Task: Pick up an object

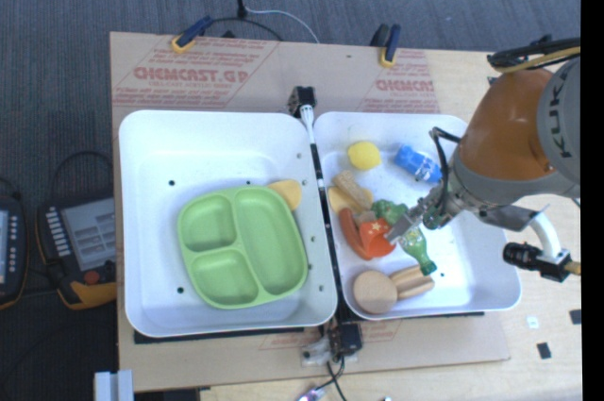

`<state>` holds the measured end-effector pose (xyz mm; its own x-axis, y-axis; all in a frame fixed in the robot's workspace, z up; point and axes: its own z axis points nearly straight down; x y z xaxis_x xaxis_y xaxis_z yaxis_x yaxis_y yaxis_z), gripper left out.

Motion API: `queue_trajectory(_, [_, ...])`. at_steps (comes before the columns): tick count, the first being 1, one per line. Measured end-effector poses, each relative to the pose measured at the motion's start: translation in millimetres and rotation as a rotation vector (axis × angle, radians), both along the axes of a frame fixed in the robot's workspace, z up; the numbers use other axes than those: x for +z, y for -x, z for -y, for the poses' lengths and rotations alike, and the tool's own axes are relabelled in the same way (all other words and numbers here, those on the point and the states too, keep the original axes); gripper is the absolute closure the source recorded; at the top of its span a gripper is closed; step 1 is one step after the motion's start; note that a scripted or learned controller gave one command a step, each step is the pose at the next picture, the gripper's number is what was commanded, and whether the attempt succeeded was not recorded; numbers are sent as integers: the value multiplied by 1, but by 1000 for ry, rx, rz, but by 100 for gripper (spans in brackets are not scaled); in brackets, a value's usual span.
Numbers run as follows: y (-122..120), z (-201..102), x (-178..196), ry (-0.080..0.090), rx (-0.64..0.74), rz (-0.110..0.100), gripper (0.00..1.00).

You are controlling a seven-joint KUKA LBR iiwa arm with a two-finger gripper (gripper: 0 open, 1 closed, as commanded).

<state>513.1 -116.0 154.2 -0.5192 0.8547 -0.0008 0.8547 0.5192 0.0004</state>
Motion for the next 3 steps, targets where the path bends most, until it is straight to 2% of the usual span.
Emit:
queue_trajectory(1, [23,-79,34,18,226,11,100])
queue_trajectory(2, [22,-109,37,38,798,17,100])
queue_trajectory(3, [18,-159,53,0,889,0,100])
